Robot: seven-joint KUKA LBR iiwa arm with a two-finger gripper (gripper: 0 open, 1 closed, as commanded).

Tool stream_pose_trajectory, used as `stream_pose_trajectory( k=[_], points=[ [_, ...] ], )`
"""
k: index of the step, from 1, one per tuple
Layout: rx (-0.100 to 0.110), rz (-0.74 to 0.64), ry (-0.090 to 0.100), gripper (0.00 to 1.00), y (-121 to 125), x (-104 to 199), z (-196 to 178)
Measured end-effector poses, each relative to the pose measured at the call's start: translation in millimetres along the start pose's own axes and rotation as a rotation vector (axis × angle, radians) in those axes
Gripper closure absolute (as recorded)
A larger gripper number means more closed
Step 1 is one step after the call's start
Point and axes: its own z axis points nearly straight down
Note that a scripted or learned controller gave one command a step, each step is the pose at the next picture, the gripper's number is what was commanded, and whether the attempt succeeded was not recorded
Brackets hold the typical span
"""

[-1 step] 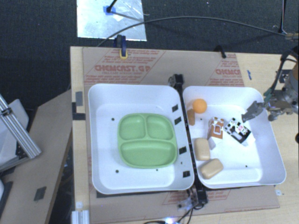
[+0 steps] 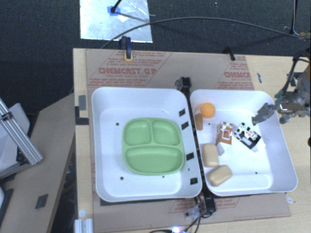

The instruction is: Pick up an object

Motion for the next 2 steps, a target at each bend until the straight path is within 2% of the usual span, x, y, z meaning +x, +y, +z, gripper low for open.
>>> stream_pose_trajectory(
  k=[1,2],
  points=[
    [0.002,0.001,0.001,0.0,4,6,44],
    [0.005,0.003,0.001,0.0,4,1,106]
  ],
)
